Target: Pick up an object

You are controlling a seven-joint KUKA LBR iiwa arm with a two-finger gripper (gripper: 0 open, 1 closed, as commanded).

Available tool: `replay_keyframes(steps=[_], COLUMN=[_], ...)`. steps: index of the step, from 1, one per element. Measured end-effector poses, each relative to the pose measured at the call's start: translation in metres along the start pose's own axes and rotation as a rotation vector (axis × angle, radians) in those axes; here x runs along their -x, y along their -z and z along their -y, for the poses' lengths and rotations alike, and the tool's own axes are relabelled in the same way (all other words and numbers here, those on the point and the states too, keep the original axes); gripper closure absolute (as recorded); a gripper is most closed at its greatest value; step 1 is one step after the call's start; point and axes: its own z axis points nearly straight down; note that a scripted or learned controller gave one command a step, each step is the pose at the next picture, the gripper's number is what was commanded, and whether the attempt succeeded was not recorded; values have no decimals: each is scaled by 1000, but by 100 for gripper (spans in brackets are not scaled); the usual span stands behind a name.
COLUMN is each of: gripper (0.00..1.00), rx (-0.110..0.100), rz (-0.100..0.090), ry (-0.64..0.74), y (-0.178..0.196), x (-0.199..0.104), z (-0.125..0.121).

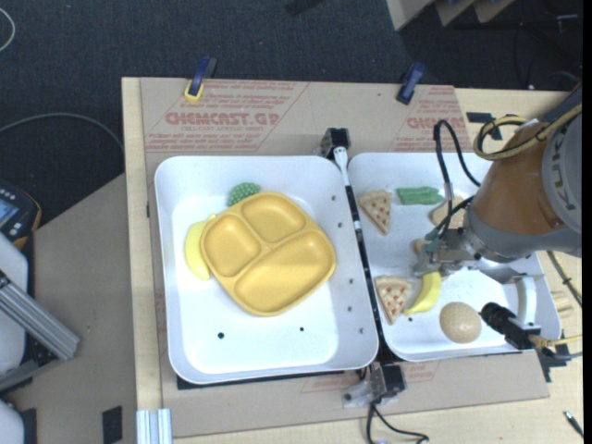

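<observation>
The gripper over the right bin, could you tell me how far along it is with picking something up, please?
Nothing looks lifted yet. The gripper is low in the right bin, right at the yellow banana and beside a pizza slice; the view doesn't show a hold. Gripping and raising an object remain.

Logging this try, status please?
Tool low in right bin, at the banana; grip unclear. Pizza slice touching banana on its left, tan ball close on its right.

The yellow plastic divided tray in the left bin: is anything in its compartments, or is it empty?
Empty. The yellow plastic divided tray shows three bare compartments; a green item only peeks from behind its edge.
</observation>
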Motion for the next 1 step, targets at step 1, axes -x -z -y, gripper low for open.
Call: replay_keyframes(steps=[1], gripper=[100], rx=[-3], rz=[-6], ry=[11], y=[92], x=[-73], z=[-9])
